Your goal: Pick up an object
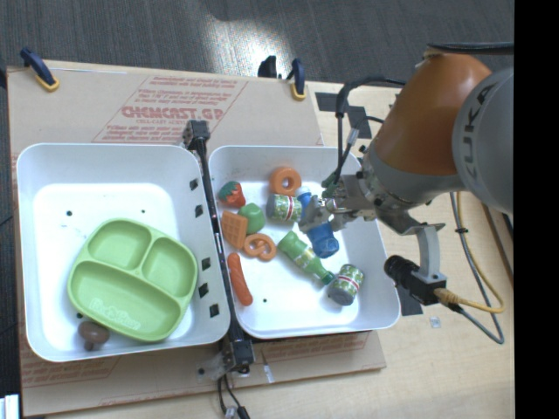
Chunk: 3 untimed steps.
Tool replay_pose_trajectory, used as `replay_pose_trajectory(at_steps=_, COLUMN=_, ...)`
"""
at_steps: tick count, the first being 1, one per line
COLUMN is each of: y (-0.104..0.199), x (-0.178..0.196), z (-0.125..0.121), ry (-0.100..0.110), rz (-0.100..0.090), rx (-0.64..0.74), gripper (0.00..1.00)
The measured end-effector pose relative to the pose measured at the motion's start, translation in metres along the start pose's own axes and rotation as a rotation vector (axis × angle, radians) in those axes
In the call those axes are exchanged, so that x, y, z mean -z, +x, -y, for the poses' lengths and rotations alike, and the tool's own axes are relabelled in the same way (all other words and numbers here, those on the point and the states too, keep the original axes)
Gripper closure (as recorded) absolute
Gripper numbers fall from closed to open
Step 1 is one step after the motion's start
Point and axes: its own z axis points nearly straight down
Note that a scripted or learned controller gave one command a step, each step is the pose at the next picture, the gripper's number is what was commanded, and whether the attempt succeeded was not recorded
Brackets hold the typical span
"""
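Observation:
My gripper [320,211] hangs over the right part of the right bin [376,317], under the grey and orange arm. Just below it lies a blue object [322,240], and a small blue piece [306,201] shows at its left edge. Whether the gripper touches either one I cannot tell. Around it lie an orange ring [285,181], a green and red can [282,208], a green bottle [301,253] and a second can [346,284].
The right bin's left side holds a red and green toy [230,193], an orange block [234,229], an orange pretzel [259,246] and a red sausage [239,278]. The left bin [35,168] bears a green divided plate [133,278] and a brown lump [93,333].

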Motion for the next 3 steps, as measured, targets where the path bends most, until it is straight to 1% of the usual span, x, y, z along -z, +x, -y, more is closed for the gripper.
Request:
replay_pose_trajectory(at_steps=1, y=0.000, x=0.010, z=-0.001, ry=-0.004, rz=0.001, rx=0.006, gripper=1.00)
replay_pose_trajectory(at_steps=2, y=0.062, x=-0.036, z=0.020, ry=0.005, rz=-0.001, rx=-0.006, gripper=1.00)
replay_pose_trajectory(at_steps=3, y=0.062, x=-0.025, z=0.019, ry=0.003, rz=0.000, rx=-0.001, gripper=1.00)
